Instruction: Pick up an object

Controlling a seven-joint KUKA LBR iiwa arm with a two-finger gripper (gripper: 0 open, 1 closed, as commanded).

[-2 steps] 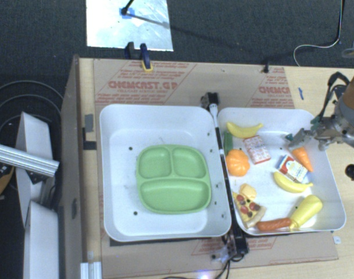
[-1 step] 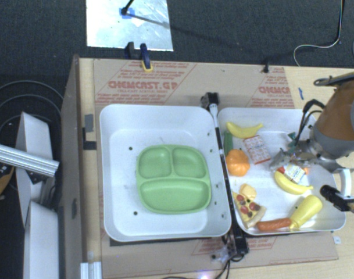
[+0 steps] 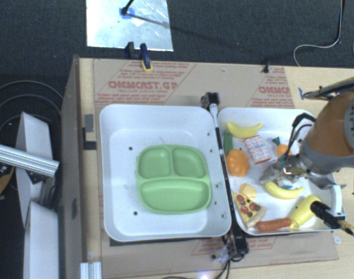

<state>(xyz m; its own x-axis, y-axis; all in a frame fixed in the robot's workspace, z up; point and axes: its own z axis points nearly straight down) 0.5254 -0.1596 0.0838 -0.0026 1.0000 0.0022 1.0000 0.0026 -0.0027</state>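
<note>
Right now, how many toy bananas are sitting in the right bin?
2. One banana lies near the right bin's back edge, above the small carton. The other banana lies mid-bin, just under the gripper. The arm may hide more.

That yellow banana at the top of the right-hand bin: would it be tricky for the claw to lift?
Probably somewhat. The banana looks like smooth moulded plastic, so likely stiff, light and a bit slippery. Its curved shape may let it rock or spin if nudged. It lies near the bin wall, leaving little room.
</note>
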